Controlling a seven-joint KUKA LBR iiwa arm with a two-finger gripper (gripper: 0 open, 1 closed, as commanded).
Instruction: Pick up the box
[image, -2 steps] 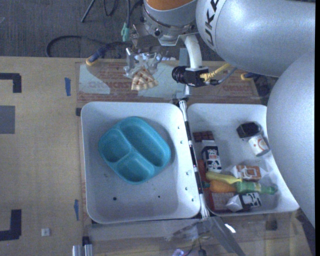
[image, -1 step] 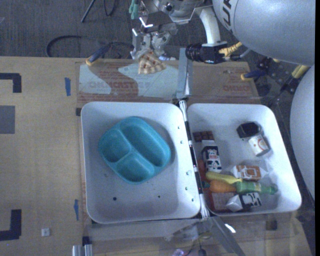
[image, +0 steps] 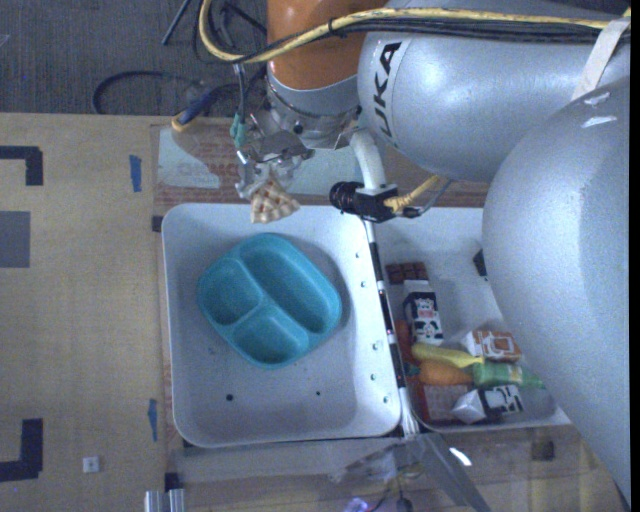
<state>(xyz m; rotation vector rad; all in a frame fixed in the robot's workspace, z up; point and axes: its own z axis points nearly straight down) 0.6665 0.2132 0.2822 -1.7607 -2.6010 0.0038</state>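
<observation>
Pincer (image: 268, 185) hangs over the far rim of the left bin (image: 190, 400), pinching a small tan waffle-patterned piece (image: 272, 206) between its fingers. Blue divided plate (image: 268, 298) lies in that bin. Box (image: 424, 318), cow-printed, sits in the right bin (image: 452, 250) among yellow, orange and green toy food.

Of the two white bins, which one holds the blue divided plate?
The left bin holds the blue divided plate. The right bin instead holds a crowd of small food items, such as a cow-patterned carton.
</observation>
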